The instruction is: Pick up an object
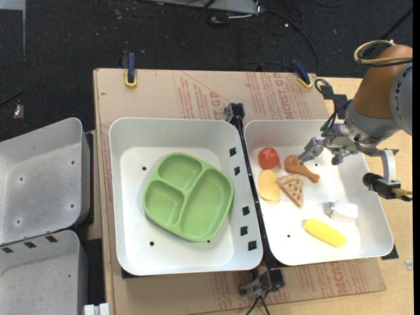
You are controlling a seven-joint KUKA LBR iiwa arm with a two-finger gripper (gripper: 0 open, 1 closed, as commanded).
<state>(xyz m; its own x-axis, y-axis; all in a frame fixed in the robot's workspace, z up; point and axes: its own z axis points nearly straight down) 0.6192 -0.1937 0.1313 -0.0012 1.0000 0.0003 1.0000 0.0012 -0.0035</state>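
I have the gripper point(326, 147) over the right bin point(374, 241), fingers apart, nothing between them. Drumstick point(300, 168) lies just left and nearer — long axis left-far to right-near — beside the tomato point(268, 157).

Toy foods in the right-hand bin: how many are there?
5, perhaps more hidden under the arm: tomato at the left, drumstick beside it, yellow potato-like piece below, pizza slice in the middle, corn cob nearest the front.

Your end effector point(326, 151) hovers over right bin point(367, 241), just beside drumstick point(300, 167); green plate point(188, 195) sits in left bin point(131, 241).
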